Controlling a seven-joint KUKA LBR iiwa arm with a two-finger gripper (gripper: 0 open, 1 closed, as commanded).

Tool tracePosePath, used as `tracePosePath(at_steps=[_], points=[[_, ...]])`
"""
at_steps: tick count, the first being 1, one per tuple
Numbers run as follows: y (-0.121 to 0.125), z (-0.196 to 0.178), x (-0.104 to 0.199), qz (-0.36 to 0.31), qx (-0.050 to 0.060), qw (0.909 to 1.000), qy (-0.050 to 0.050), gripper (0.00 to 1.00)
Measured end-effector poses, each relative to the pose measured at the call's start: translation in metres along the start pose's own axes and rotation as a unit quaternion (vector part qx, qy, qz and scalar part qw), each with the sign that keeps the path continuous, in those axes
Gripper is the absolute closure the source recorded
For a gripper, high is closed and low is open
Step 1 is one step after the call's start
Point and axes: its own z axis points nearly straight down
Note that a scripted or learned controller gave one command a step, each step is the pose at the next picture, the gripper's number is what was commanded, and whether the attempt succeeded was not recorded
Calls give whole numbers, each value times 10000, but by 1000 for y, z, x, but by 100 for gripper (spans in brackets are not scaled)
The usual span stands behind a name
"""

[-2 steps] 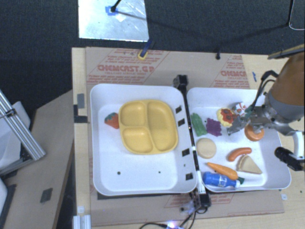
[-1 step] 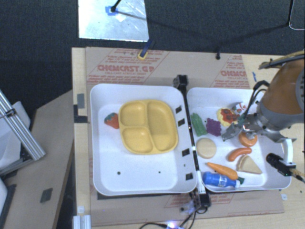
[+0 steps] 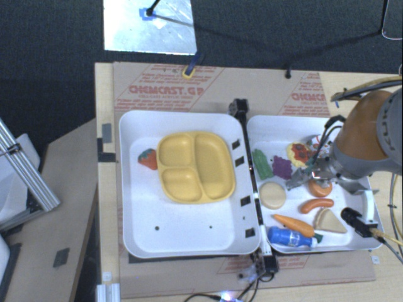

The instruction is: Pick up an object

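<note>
A: Yellow plastic, that divided plate (image 3: 192, 167) in the left bin (image 3: 135, 231), with a small strawberry (image 3: 148, 158) touching its left edge.

B: And the right bin (image 3: 277, 126)?

A: Toy food all through it: a green piece (image 3: 262, 163), purple grapes (image 3: 281, 166), a round cream bun (image 3: 273, 195), a sausage (image 3: 316, 205), a carrot (image 3: 293, 224), a pale wedge (image 3: 329, 221) and a blue bottle (image 3: 288, 237) along the near wall.

B: Where's the end effector (image 3: 308, 177)?

A: Low over the middle of the right bin, between the grapes and the sausage, beside a red and yellow item (image 3: 302, 150). I cannot tell whether it is open, closed, or gripping anything.
</note>
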Motion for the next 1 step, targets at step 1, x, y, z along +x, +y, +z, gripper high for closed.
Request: tracePosePath(at_steps=[1], points=[[3, -15, -5, 7, -70, 10000, -57, 100]])
